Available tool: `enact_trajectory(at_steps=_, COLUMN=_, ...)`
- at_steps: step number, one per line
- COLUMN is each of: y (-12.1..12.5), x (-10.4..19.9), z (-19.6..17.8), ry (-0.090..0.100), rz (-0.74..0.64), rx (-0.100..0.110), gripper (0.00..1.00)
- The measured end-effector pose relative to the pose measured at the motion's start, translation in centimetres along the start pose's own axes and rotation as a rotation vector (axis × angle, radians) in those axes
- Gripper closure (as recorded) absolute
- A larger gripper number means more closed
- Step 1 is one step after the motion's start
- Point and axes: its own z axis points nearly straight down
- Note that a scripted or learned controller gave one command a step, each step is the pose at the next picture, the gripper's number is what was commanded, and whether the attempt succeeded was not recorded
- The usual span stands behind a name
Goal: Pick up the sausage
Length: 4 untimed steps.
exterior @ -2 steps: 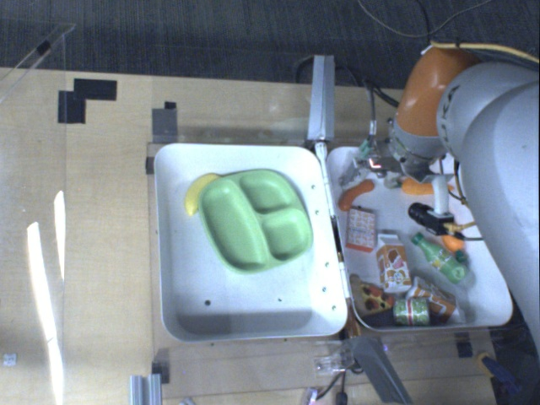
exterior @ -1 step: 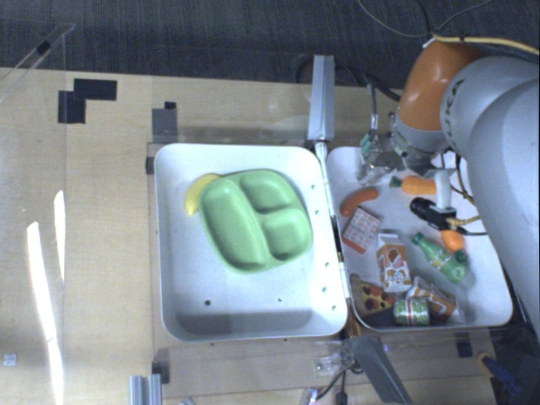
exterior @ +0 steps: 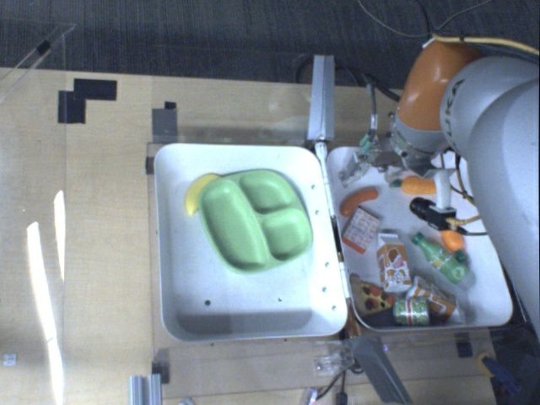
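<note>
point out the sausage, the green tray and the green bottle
sausage (exterior: 359, 199), camera view, middle of its body
green tray (exterior: 253, 218), camera view, central divider ridge
green bottle (exterior: 440, 257), camera view, middle of its body

two shallow white plastic bins: the left bin (exterior: 169, 251) at frame centre holds one green three-compartment tray (exterior: 253, 218) and one yellow banana (exterior: 196, 194), the right bin (exterior: 498, 298) one reddish sausage (exterior: 359, 199), one green bottle (exterior: 440, 257), two small cartons (exterior: 393, 264).

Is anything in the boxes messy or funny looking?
Yes. In the left bin, the green tray sits crooked, lying on top of a banana that peeks out at its upper left. The right bin is a jumble, with the sausage lying slantwise.
</note>
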Motion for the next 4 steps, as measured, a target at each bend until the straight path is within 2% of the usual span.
enact_trajectory(at_steps=1, y=-2.4, x=-1.0, z=1.3, ry=0.002, rz=-0.079, rx=0.007, gripper=0.0)
enact_trajectory(at_steps=2, y=-2.0, x=-0.9, z=-0.1, ry=0.002, rz=-0.083, rx=-0.001, gripper=1.0)
enact_trajectory(at_steps=3, y=-2.0, x=-0.9, z=-0.1, ry=0.002, rz=-0.083, rx=-0.001, gripper=0.0)
enact_trajectory(at_steps=4, y=-3.9, x=-4.9, z=1.2, ry=0.002, rz=-0.112, rx=0.008, gripper=0.0)
